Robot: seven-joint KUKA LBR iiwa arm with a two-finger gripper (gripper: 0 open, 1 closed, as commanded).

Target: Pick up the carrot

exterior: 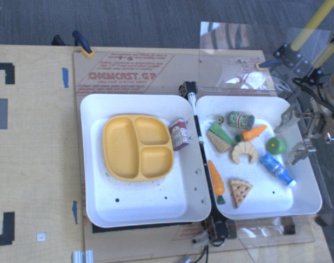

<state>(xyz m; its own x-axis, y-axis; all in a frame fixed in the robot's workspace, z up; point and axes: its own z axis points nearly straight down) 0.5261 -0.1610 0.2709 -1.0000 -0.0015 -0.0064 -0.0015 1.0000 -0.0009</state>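
Camera view: claw (298, 138) sits over right bin's (306, 199) right edge; open or closed, can't tell; nothing seen held. Just beside it in the bin: green ball (275, 145), blue tube (277, 168). Carrot (216, 180) lies along that bin's left wall, green end toward near edge, well apart from claw; small orange piece (254, 132) nr the croissant (244, 153). Left bin (134, 207): yellow tray (137, 147), can (179, 134).

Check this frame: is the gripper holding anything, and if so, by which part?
Nothing is held. The gripper sits at the right bin's right edge, with no object between its fingers. Both carrots lie in the bin.
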